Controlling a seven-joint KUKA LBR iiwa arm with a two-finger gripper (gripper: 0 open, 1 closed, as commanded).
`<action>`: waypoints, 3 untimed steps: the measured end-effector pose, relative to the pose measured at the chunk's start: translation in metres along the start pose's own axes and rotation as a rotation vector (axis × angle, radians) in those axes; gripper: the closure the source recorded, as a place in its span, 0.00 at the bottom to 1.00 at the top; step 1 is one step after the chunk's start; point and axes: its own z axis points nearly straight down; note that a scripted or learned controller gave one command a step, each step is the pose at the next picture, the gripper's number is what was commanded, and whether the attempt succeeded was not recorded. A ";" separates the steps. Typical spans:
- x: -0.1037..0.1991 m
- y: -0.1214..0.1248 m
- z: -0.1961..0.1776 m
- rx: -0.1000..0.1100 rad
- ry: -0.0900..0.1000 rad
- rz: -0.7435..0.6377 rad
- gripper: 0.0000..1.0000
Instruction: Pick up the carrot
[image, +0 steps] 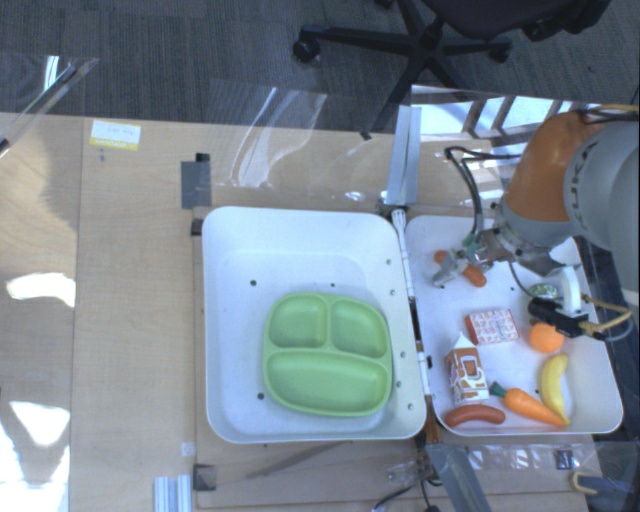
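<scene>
Orange: one carrot (530, 405), one round fruit (546, 338); tool (462, 266) state I cannot tell.

A: Colours in the right bin (600, 415)?
B: The bin is white. In it, an orange carrot (530, 405) with a green top, a yellow banana (553, 385), an orange ball (546, 338), a red sausage (474, 415), and a red-and-white patterned box (491, 326).
A: And the carton (466, 368)?
B: White with brown print. Left of that bin, the plate (327, 354) is light green.
</scene>
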 end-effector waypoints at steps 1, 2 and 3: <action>-0.007 0.031 0.001 0.037 0.012 0.004 0.00; -0.012 0.033 -0.011 0.024 -0.008 0.000 1.00; 0.038 -0.076 -0.003 -0.001 0.000 0.347 1.00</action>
